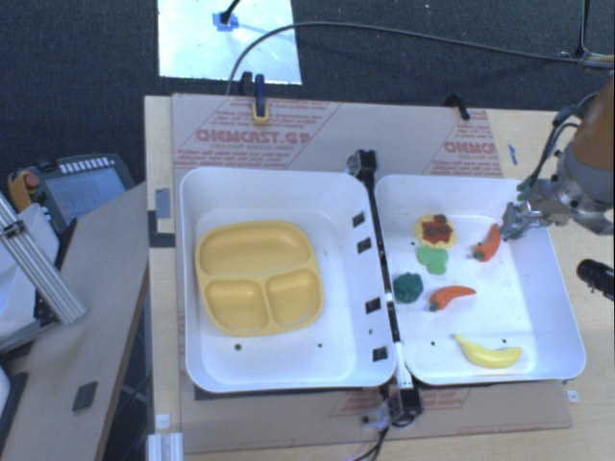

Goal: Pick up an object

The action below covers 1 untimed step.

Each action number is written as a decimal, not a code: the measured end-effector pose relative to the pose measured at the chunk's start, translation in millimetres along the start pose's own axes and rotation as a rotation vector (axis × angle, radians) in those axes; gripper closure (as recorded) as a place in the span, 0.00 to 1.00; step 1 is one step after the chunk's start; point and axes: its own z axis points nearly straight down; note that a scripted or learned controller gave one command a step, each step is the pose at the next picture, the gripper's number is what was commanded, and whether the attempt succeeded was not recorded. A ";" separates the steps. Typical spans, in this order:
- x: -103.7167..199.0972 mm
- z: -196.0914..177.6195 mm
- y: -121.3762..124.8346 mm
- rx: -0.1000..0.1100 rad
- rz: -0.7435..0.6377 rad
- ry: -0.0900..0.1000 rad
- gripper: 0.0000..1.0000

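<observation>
left bin (207, 185): white, holds a yellow divided tray (258, 275), three compartments, nothing in them that I can see.
right bin (562, 339): toy food scattered, all apart from each other. Green bit (408, 287) near the divider; yellow-and-red piece (435, 230) with a light green piece (433, 258) just below it; orange carrot (452, 296) mid-bin; banana (488, 352) near the front edge; second orange carrot (487, 243) toward the back right.
gripper (514, 221): low at the right bin's back right, tips just beside the second carrot's top end. Probably the target.
gripper state: cannot tell, too small and blurred.
step tip: centre over the carrot's middle, straddle its narrow width, then close; it's tilted, so match that angle.
hard to see: whether tips touch the carrot; arm cut off at right.
</observation>
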 end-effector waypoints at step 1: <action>-0.4 -40.5 1.9 0.002 0.000 0.001 1.00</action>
